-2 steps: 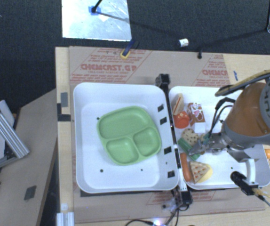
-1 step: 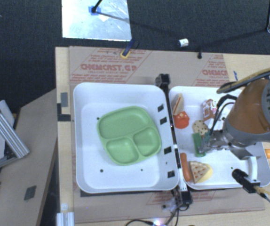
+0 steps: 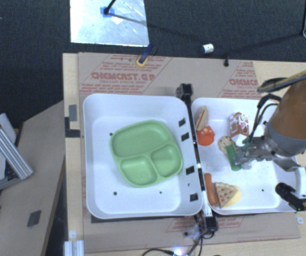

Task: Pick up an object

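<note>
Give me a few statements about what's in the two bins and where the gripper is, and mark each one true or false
1. The green divided plate lies in the left bin. True.
2. The gripper is over the left bin. False: it is over the right bin, at the green toy.
3. The hot dog lies along the right bin's left wall, near the front. True.
4. The pizza slice sits on the green divided plate. False: it lies in the right bin beside the hot dog.
5. The red tomato is in the right bin. True.
</note>
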Action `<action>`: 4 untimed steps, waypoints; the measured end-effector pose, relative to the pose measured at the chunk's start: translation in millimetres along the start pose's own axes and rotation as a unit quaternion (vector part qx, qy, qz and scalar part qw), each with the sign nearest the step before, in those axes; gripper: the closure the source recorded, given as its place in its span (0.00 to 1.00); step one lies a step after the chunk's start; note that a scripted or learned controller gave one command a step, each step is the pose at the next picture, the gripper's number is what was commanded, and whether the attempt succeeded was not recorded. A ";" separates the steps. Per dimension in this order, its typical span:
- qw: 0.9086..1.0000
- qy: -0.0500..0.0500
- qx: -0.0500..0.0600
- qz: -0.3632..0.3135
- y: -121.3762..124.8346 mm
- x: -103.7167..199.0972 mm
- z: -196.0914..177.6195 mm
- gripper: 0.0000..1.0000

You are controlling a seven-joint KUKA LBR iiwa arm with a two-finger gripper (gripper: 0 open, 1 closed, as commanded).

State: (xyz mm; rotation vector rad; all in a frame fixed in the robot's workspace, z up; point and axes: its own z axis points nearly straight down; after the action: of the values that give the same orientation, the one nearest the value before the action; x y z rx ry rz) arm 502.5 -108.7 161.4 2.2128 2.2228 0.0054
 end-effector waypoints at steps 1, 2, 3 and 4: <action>1.000 0.000 0.000 0.000 -0.2 -1.1 -42.9 1.00; 1.000 0.000 0.001 0.000 1.4 -1.2 -64.1 1.00; 1.000 0.002 0.002 -0.003 11.9 60.4 -66.4 1.00; 1.000 0.002 0.003 -0.003 12.5 122.0 -58.0 1.00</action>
State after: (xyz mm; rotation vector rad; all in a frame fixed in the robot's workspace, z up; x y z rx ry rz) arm 514.1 13.5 219.2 2.2102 2.2347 0.0036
